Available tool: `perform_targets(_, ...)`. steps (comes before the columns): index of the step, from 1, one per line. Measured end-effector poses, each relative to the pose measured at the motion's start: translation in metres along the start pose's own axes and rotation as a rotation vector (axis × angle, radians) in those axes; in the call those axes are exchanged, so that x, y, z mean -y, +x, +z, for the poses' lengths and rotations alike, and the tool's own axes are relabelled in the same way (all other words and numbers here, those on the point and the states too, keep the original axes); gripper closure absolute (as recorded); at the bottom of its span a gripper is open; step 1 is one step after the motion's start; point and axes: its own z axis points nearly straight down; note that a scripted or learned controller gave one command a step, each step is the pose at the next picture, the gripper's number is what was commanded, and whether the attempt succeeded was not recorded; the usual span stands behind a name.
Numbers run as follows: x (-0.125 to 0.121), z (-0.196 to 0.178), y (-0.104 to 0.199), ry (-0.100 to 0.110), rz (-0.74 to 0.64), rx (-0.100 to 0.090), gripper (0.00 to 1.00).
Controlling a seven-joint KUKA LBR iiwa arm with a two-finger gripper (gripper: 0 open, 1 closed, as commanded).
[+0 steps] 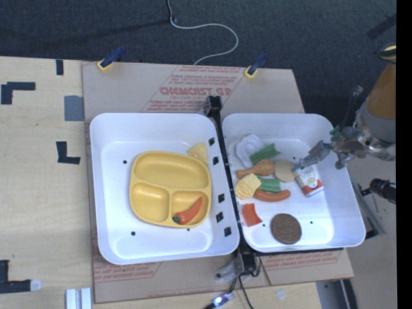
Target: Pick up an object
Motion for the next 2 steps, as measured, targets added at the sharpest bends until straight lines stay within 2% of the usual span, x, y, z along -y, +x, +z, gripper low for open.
perform_targets(1,-0.003,-0.005,0.000,-0.010,-0.002,0.003,0.00)
perform_targets(2,0.002,0.057,0.007,-0.005,-0.003,0.001,0.00)
